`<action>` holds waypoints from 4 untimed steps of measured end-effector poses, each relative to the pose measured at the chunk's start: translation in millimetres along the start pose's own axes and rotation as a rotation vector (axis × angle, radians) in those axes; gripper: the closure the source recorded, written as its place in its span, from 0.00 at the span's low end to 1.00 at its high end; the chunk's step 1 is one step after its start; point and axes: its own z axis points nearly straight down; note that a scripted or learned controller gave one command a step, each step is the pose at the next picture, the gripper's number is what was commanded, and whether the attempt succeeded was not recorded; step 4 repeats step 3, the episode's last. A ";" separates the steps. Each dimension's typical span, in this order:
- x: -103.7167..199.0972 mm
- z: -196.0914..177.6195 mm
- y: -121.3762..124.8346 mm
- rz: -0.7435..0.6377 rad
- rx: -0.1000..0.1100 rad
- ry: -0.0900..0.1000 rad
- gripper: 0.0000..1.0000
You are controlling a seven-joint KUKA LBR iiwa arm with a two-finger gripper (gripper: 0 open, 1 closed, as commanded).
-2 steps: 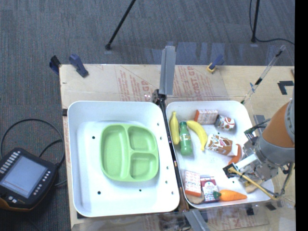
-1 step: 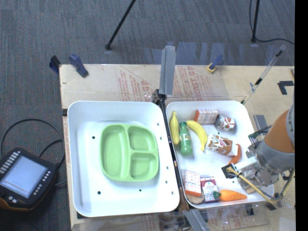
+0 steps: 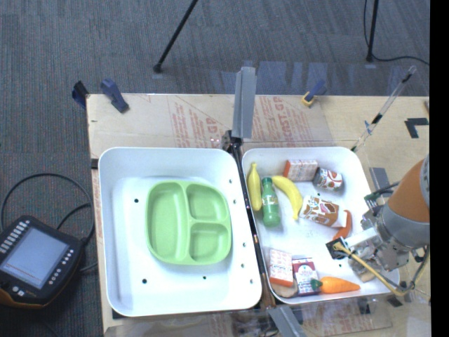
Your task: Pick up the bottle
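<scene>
Bottle first: the small green plastic bottle [image 3: 270,202] lies on the floor of the right-hand white bin [image 3: 351,154], toward that bin's left side, between a short yellow banana [image 3: 254,186] at its left and a longer curved banana [image 3: 288,193] at its right. Nothing touches it from above. Further right we see small printed cartons [image 3: 322,210], and along the near edge two more flat packets [image 3: 293,271] and an orange toy carrot [image 3: 338,284]. The left bin holds a lime-green divided plate [image 3: 189,222].

We judge the task hardly begun: the bottle is not yet grasped, and our gripper [image 3: 342,249] sits low at the bin's right side, well apart from it, at the end of the grey arm with its orange band [image 3: 412,202]. Reaching across, closing on the bottle and lifting all remain.

We cannot tell whether the gripper's jaws are spread or closed; they blur into dark and tan parts. The arm's upper section is cut off.
</scene>
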 end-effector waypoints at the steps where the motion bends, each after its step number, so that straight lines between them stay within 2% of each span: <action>1: 0.0 0.1 0.0 -0.001 0.000 0.000 1.00; 2: -0.2 0.4 0.0 -0.038 0.000 -0.001 1.00; 4: -0.4 -0.1 1.1 0.001 0.001 0.001 1.00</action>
